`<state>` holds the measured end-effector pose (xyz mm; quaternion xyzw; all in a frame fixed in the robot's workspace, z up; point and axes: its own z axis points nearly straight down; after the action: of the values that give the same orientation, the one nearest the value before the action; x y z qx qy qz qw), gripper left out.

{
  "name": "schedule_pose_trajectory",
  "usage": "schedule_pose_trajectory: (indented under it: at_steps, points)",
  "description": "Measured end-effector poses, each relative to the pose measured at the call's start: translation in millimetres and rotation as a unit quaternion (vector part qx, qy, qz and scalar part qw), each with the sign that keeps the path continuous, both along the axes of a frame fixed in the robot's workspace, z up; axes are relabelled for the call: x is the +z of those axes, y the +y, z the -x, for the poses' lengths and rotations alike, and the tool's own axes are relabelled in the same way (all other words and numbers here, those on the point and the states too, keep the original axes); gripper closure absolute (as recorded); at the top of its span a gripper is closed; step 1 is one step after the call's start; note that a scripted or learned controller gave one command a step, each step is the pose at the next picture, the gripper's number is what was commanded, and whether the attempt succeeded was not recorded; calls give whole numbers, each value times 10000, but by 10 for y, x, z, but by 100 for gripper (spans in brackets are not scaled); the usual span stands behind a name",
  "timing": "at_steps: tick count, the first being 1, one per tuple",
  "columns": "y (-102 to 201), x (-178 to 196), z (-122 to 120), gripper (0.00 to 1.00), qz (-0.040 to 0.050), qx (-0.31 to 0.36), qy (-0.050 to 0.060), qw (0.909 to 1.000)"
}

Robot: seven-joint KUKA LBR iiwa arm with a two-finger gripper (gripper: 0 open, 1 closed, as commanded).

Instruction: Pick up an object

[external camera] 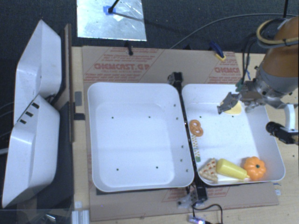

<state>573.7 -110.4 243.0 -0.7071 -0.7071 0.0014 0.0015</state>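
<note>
Nearest me, along the right white bin's (261, 125) six o'clock wall, lie a pizza-slice toy (209, 169), yellow plastic corn cob (231, 169) and small orange pumpkin (255, 167), while at one o'clock the grey two-finger gripper (228, 104), jaws unreadable, hovers touching a pale yellow piece (235, 108), seemingly its target.

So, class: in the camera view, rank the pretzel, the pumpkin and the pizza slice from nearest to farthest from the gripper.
1. Pretzel, by the right bin's left wall, nearest the gripper.
2. Pumpkin, front right corner.
3. Pizza slice, front left corner.
</note>
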Motion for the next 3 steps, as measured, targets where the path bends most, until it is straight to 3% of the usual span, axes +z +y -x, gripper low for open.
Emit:
schedule_pose_trajectory:
  at_steps: [1, 3]
  points:
    - [1, 26, -10, 0, 2, 2, -26, 10000]
    - [-8, -807, 0, 0, -1, 0, -9, 10000]
